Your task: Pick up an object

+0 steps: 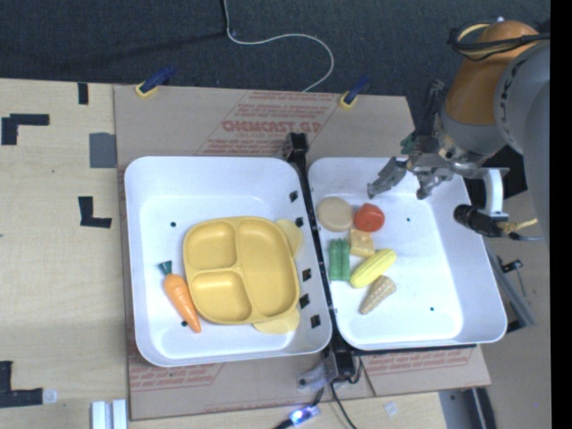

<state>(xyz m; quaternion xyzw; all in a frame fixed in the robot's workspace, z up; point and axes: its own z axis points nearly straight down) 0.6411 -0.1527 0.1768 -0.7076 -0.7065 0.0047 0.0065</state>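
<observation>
The pincer [407, 182] hangs over the upper part of the right bin [465, 266], near its far rim, with two dark fingers [384, 179] spread wide apart and nothing between them. One finger slants down to the left, the other points toward the bin's floor beside it. The grey arm with its orange band [478, 79] reaches in from the right behind it.

Just below and to the left of the pincer, clear of the fingers, a cluster of toy food lies on the white floor of the right bin. A red tomato [369, 217] sits closest, with a tan round bun [335, 214] touching its left side. Below them are a small yellow block [361, 243], a green vegetable [339, 260], a yellow corn cob [373, 267], and a tan cone-shaped piece [377, 294].

The left bin [147, 239] holds a yellow divided plate [241, 268], with an orange carrot [181, 300] just beside its left edge.
</observation>
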